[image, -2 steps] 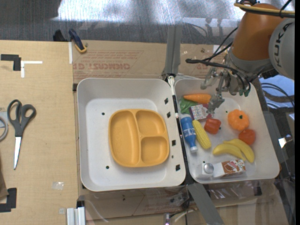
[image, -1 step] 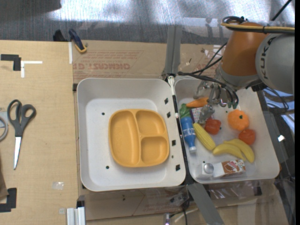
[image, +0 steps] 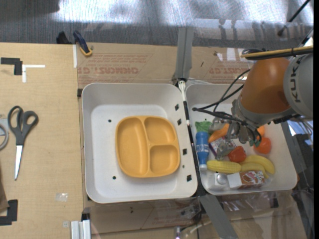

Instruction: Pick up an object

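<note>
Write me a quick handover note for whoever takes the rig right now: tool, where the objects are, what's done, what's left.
Tool: down in the right bin, over the pile; whether it is open or shut can't be told, and nothing is seen in it.
Objects: all in the right bin: blue bottle, corn, banana, tomato, carton, an orange piece.
Left bin: holds a yellow divided plate.
Bench: scissors at far left.
Done: arm is at the pile.
Left: grasp one object and lift it.

The bench [image: 45,173] bears two white bins [image: 94,148] (side by side) and scissors [image: 21,133].
</note>
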Robot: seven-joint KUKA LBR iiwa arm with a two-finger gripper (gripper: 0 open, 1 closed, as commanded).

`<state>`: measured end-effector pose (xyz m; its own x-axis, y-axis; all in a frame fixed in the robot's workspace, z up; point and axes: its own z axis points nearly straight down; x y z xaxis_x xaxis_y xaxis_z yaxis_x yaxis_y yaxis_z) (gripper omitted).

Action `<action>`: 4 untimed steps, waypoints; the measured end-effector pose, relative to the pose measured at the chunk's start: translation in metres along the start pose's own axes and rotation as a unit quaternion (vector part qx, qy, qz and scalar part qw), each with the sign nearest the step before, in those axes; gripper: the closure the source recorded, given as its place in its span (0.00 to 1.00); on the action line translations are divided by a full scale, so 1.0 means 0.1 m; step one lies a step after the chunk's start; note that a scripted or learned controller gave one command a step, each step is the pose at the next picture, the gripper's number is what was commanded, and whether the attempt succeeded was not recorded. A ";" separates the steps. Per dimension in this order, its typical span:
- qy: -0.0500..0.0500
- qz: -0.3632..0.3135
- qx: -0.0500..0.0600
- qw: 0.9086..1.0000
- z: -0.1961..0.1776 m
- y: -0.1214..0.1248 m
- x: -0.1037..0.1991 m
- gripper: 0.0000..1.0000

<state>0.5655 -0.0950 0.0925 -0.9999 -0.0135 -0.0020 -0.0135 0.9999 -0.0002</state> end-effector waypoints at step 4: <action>-0.006 -0.435 0.003 0.900 -0.12 -0.75 0.56 1.00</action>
<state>0.5102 -0.1705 0.1044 -0.6104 -0.7921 -0.0101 -0.7920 0.6104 -0.0121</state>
